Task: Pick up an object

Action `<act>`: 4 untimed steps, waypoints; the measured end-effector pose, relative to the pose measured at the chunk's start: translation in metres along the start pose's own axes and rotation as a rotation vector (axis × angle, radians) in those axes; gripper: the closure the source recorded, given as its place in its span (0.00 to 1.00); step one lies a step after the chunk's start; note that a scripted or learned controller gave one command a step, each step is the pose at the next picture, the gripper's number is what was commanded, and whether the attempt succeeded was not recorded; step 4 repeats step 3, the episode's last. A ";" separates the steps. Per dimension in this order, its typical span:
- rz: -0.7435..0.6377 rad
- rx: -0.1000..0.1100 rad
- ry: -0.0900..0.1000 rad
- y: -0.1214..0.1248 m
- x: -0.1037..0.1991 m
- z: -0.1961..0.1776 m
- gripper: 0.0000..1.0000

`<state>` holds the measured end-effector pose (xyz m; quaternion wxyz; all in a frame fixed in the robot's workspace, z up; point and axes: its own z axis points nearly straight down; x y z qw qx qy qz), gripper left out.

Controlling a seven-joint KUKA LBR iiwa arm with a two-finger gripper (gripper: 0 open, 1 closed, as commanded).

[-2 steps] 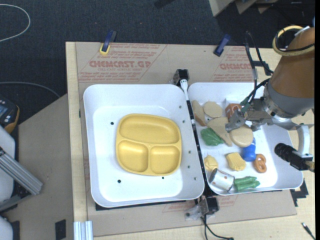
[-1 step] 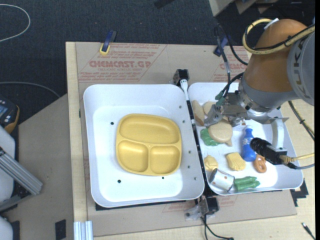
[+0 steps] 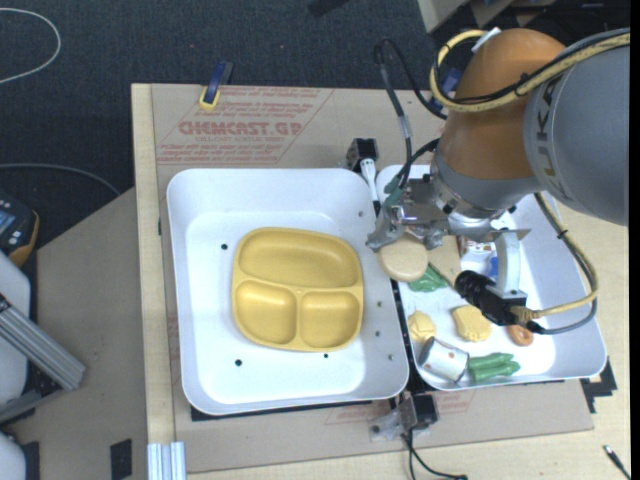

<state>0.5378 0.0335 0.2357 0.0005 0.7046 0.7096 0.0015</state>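
You are looking at a robotics lab or test cell, not a home. The desk [image 3: 250, 118] is a plain board with printed protective film left on it. Two shallow white bins [image 3: 190, 268] sit side by side on it, small clamps fixed at their edges. A heavy grey and orange industrial arm [image 3: 520, 108] reaches in from the right, trailing loose cables. Dark carpet and aluminium framing [image 3: 40, 353] surround the desk.
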 end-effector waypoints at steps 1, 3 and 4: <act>0.006 0.004 -0.002 0.009 0.003 0.014 1.00; 0.008 0.002 -0.003 0.006 -0.001 0.013 1.00; 0.008 0.002 -0.003 0.006 -0.001 0.013 1.00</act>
